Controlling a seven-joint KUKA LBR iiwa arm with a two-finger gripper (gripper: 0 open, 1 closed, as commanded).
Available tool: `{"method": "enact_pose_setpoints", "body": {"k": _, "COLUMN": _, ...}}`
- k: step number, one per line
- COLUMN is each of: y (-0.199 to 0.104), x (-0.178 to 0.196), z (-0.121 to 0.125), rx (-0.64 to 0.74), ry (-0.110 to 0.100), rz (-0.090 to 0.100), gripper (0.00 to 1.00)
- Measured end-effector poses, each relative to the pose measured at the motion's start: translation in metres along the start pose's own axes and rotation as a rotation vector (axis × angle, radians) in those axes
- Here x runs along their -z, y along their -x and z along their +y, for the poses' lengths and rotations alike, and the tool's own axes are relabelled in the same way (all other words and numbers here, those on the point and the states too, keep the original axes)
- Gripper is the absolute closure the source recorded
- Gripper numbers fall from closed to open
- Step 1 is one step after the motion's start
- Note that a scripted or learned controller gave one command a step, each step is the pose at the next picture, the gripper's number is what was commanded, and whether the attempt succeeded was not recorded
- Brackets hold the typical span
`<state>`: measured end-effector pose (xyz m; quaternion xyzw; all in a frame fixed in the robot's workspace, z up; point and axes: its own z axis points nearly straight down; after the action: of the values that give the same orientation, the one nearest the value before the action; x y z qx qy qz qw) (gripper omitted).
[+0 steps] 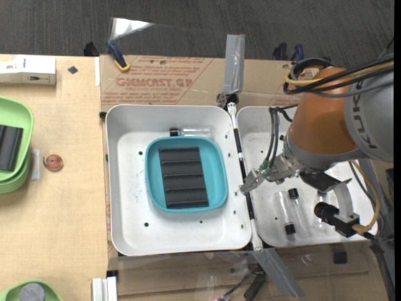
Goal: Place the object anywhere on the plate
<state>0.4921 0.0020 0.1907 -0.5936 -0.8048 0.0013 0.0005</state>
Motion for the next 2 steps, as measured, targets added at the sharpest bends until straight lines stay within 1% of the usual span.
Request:
{"method": "enact_pose_setpoints", "body": {"k": 1, "y": 0.0018, "x": 0.0080, "z": -0.0002, "rx": -0.005, "ry": -0.002, "rz": 0.000, "gripper": 1.00}}
{"method": "enact_pose_setpoints", "body": {"k": 2, "y": 0.0018, "x": 0.0081, "z": -0.0002, "rx": -0.005, "ry": -0.002, "rz": 0.000, "gripper": 0.00}}
